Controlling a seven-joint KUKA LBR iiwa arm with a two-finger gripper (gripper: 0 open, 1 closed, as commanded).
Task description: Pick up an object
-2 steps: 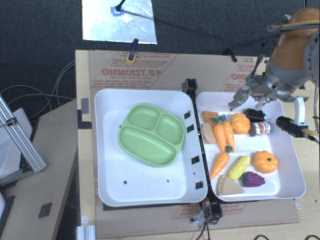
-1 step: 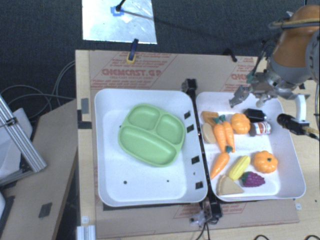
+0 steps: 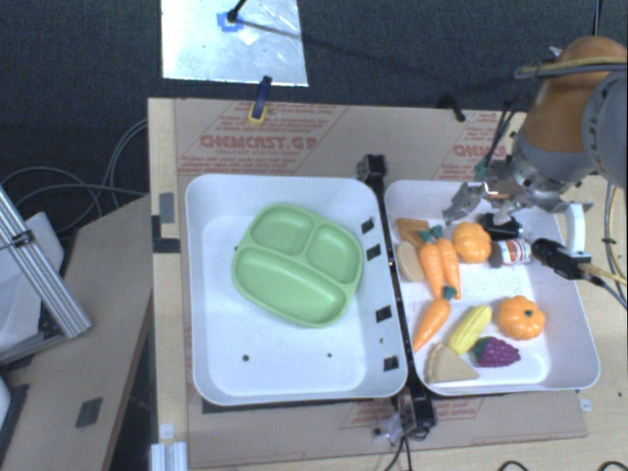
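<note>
light: bright, even, from overhead
glare: foil sheet (image 3: 234,29), white bins (image 3: 294,381)
shadows: soft
focus: slightly soft

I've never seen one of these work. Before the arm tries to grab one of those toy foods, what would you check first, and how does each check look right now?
1. Gripper over the right bin, where the food lies: ok.
2. Gripper carrying nothing already: cannot tell, its fingers are too blurred.
3. A target close by: ok, the orange fruit lies just below the gripper.
4. Room around that target: not ok, carrots and a small bottle crowd it.
5. Green divided plate out of the way in the left bin: ok.
</note>
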